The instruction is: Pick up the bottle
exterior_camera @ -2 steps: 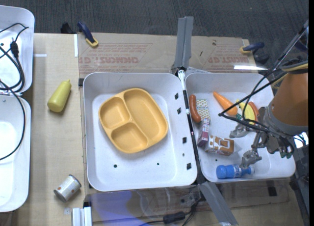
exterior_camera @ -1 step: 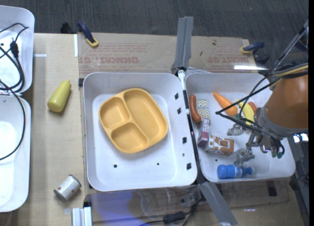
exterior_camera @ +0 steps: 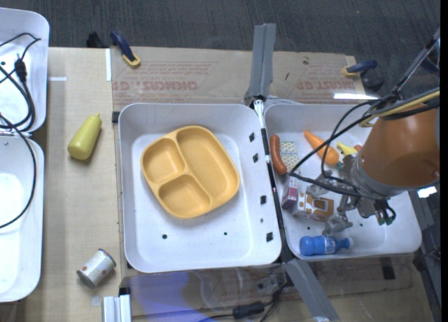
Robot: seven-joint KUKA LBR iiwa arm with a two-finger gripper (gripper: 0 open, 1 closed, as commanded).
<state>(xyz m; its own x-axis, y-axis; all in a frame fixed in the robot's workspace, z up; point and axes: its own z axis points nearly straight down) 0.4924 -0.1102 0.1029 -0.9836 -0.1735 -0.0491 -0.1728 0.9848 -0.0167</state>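
A small blue bottle [exterior_camera: 323, 245] with a clear cap end lies on its side near the front wall of the right bin [exterior_camera: 392, 243]. My gripper [exterior_camera: 339, 223] hangs just above and slightly behind the bottle, at the end of the grey arm with its orange band [exterior_camera: 402, 147]. Nothing is visibly held in it. Cables and the wrist body cover the bin's right half.
Beside the gripper lie a snack box [exterior_camera: 312, 206], a purple packet [exterior_camera: 290, 194], a sausage [exterior_camera: 278, 154] and a carrot [exterior_camera: 319, 147]. The left bin [exterior_camera: 140, 243] holds a yellow divided plate [exterior_camera: 189, 171]. A yellow squeeze bottle [exterior_camera: 85, 137] and a can [exterior_camera: 96, 267] lie on the bench.
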